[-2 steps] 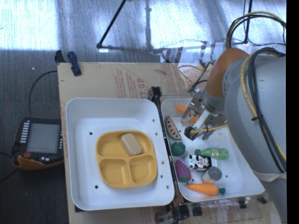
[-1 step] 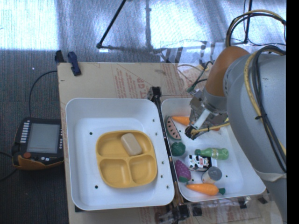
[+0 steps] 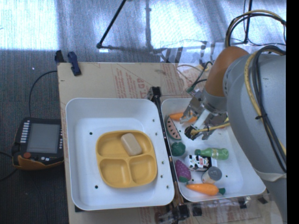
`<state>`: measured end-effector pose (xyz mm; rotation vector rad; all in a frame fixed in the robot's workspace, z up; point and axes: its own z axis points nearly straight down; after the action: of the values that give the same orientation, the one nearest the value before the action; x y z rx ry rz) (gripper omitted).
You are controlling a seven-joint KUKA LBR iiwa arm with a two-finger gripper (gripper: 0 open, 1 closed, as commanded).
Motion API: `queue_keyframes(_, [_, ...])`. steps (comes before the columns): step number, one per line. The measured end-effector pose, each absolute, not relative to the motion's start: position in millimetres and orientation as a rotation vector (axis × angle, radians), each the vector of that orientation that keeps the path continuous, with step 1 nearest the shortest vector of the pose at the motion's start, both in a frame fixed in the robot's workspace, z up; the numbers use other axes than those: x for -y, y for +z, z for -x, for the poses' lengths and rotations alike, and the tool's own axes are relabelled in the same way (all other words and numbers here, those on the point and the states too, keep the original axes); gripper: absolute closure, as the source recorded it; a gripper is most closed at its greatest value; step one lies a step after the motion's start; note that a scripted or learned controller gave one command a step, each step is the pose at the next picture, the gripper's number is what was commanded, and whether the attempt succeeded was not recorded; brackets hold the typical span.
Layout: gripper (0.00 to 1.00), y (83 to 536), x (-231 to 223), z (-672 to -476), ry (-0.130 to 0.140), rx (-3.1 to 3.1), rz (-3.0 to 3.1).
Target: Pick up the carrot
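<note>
Camera view looks down on a brown cardboard-covered counter [image 3: 117, 78] bearing 2 shallow white bins side by side. In the left white bin [image 3: 84, 125] sits a yellow plastic plate with 3 compartments [image 3: 126, 160], and a beige soap-like block [image 3: 131, 143] lies in its upper compartment. Over the right white bin [image 3: 243, 176] the grey arm with the orange band [image 3: 224, 71] reaches down from the right, and its pincer [image 3: 198, 127] hangs above the upper part of that bin; how far the pincer is open I cannot tell, and no object is seen clamped in it. Near the pincer lie a small orange piece [image 3: 176, 116] and a watermelon slice toy [image 3: 173, 129] against the bin's left wall. Below these sit a dark green round vegetable toy [image 3: 177, 148], a green plastic bottle [image 3: 212, 153] lying on its side, a small black-and-white carton [image 3: 200, 162], a purple eggplant toy [image 3: 182, 171] and a grey round can [image 3: 212, 175]. The orange toy carrot with a green top [image 3: 204, 189] lies flat near the front wall of the right bin, well apart from the pincer, just below the can.
</note>
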<state>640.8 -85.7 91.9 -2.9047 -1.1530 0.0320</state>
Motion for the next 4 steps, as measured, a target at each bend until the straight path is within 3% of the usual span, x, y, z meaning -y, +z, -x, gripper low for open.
queue_keyframes(1, [1.00, 99.6, 84.6, -640.0, 0.045, 1.164, 2.894])
queue_keyframes(2, [0.00, 99.3, 83.5, -640.0, 0.046, 1.167, 2.891])
queue_keyframes(3, [1.00, 107.1, 82.7, -639.3, 0.058, 1.177, 2.882])
queue_keyframes(4, [0.00, 106.7, 81.8, -639.2, 0.059, 1.180, 2.879])
